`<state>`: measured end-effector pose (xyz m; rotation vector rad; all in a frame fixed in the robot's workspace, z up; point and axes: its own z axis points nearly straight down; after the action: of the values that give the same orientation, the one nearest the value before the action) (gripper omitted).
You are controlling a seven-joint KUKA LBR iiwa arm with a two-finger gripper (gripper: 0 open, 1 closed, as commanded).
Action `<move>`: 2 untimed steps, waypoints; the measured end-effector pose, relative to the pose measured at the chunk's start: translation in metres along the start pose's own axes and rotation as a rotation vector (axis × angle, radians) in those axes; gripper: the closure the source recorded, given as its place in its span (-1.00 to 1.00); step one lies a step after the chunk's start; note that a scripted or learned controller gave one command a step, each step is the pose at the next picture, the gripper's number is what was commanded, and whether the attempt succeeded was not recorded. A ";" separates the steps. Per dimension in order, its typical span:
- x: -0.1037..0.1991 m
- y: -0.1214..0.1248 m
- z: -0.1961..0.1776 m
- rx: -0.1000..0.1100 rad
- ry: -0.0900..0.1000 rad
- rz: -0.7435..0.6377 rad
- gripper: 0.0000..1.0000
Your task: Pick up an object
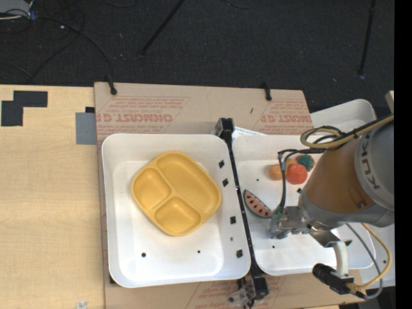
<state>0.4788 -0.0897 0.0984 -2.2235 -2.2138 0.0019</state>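
Red and green, the watermelon slice (257, 206) is a small curved wedge, toy-like and smooth, dark seeds dotted on its face. You find it on the floor of the right bin (270, 150), close beside the divider (235, 192) that separates the two bins, and just left of the gripper.

Further items in the same bin, for your record: a round red tomato-like piece (297, 173) with a green top, touching a smaller orange piece (276, 171) on its left. Both sit toward the far side of the bin, apart from the slice.

Gripper (281, 226): low over the right bin, near the slice but not on it. You see nothing between its fingers, but the wrist body hides how they stand, so whether they are apart or together cannot be told.

Arm (344, 179): grey casing with a broad orange band, bulky, reaching in from the right and covering much of the right bin's floor. Yellow and black cables (322, 136) loop above it.

Left bin (119, 250): shallow, white, smooth plastic with rounded corners. It holds one yellow plate (176, 192), glossy, rounded-square, moulded into three compartments, lying flat and turned at an angle.

Beneath both bins lies a brown cardboard sheet (154, 111) with red printing. It rests on a pale wooden bench (48, 205); black cables trail over the dark carpet (193, 31) behind.
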 end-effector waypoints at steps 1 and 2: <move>-0.004 0.003 -0.062 -0.005 -0.002 -0.005 1.00; -0.004 0.003 -0.115 -0.006 -0.002 -0.005 1.00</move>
<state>0.4826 -0.0940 0.2129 -2.2215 -2.2238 -0.0024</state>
